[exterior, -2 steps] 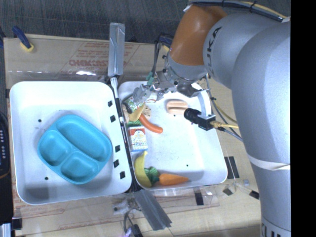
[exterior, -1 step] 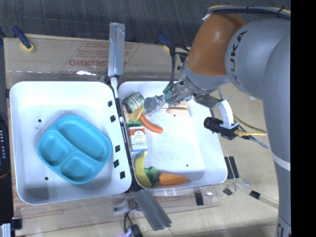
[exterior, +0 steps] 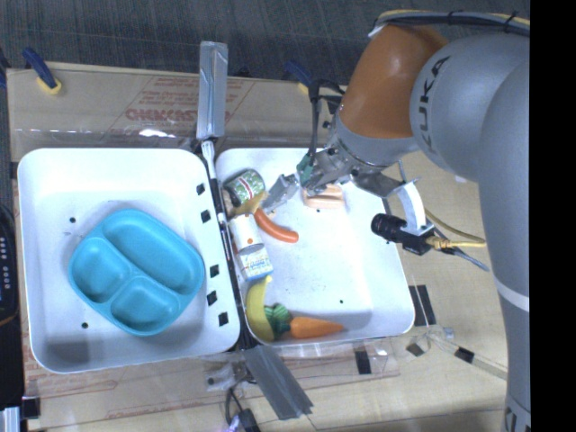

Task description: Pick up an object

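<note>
My gripper hangs over the back of the right bin, open, with nothing visible between its fingers. A tan and pink sandwich-like block lies just right of it, partly under the wrist. A green-labelled can rests to its left against the bin's wall. A red-orange sausage lies just in front of the gripper. Further forward are a white bottle, a banana and a carrot.
The left bin holds a blue divided plate. A metal divider bar stands between the bins at the back. The arm's large grey body and orange band fill the upper right.
</note>
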